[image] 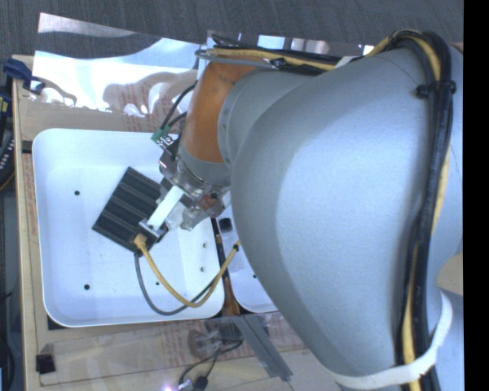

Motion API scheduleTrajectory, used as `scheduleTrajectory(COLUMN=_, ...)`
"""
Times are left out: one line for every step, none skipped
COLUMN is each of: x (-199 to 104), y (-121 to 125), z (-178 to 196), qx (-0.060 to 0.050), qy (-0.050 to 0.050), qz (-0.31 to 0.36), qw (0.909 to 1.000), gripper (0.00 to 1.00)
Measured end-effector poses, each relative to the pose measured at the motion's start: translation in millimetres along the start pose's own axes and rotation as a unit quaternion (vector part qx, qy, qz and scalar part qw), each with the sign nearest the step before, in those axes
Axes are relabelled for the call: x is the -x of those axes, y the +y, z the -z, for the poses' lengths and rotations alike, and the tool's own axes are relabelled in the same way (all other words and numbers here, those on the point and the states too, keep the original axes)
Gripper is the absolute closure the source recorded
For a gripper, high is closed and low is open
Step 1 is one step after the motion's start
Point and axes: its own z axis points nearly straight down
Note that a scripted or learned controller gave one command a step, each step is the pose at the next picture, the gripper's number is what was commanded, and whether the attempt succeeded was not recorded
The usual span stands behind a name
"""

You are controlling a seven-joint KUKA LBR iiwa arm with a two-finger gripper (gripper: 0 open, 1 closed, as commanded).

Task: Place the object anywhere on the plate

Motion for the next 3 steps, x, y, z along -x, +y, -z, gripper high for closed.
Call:
scheduleTrajectory(x=47.6, y=23.2, z=-1.4, qx=0.0, qy=0.0, qz=-0.248, qw=0.9688, gripper=1.0)
scheduleTrajectory(x=69.7, y=92.5, z=-2.8, qx=0.0, qy=0.002, qz=-0.24, qw=0.9709, gripper=1.0)
scheduleTrajectory(x=94.2, y=127.3, z=144.1, qx=0.001, qy=0.004, qz=-0.248, qw=0.9687, gripper=1.0)
